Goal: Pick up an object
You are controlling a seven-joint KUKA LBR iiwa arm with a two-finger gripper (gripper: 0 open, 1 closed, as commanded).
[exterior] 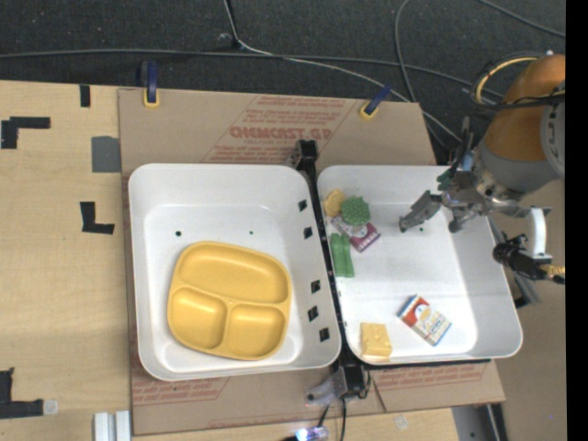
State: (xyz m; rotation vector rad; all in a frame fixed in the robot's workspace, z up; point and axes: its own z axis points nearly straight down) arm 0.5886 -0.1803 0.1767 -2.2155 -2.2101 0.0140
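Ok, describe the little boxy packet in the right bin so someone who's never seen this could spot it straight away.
Start at the right bin, the one without the yellow tray. Go to its near right corner: the small packet lies flat there, alone. It is white with red and blue print, unlike the plain yellow block beside it.

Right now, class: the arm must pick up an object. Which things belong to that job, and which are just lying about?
Job:
gripper
right bin
small carton
yellow block
green ball
green stick

Lying about:
left bin
yellow tray
cables
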